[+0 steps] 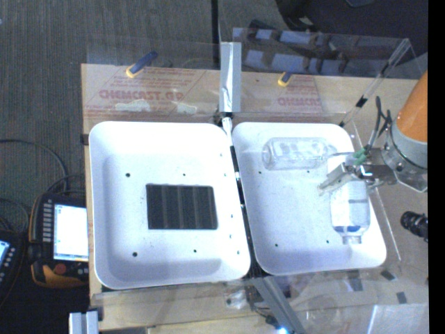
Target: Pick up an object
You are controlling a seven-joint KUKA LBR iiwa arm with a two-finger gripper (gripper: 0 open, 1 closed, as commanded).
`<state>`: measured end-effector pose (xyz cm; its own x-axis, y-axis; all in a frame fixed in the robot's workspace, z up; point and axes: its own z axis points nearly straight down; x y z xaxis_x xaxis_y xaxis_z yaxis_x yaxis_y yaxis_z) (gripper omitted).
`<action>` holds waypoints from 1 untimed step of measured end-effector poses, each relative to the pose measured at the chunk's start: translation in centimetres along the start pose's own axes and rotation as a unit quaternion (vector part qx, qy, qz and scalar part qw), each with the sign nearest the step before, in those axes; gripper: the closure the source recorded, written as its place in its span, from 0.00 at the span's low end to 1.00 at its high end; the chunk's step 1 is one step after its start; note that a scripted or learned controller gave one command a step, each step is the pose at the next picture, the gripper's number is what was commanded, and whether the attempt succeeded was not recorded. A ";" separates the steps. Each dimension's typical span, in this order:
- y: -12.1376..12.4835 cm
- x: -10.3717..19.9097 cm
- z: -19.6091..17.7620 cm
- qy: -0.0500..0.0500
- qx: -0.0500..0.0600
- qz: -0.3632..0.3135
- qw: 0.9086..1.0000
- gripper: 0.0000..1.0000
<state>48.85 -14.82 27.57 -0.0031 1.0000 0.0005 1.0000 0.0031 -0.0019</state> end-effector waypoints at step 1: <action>2.1 -5.2 13.0 0.001 0.000 -0.054 0.999 0.00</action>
<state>50.92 -20.05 14.56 -0.1112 0.9938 0.0021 0.9938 0.1112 -0.0021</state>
